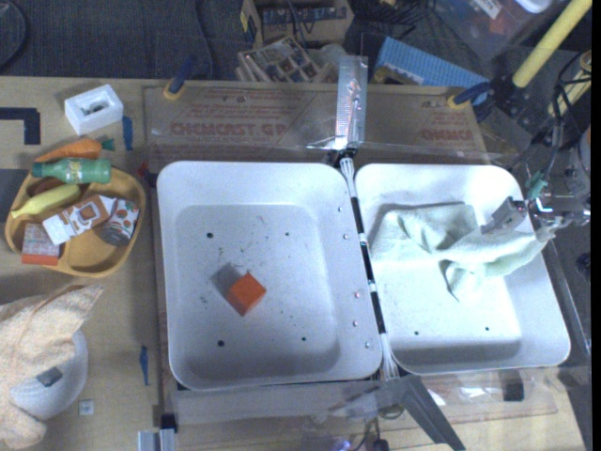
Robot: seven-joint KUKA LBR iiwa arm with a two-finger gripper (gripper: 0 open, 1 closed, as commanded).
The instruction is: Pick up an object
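Orange cube (248, 293), end effector (526, 216) gripping towel (441, 238)

Sitting side by side on the pale wooden bench (113, 346): two shallow white plastic bins (178, 205). Resting left of them, a yellow bowl of toy food (94, 261), a small white box (93, 108), a crumpled peach cloth (38, 332).

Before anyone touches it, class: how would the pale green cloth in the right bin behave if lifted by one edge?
The pale green cloth lies rumpled, so it likely droops and trails. It looks light, and may drag across the right bin.
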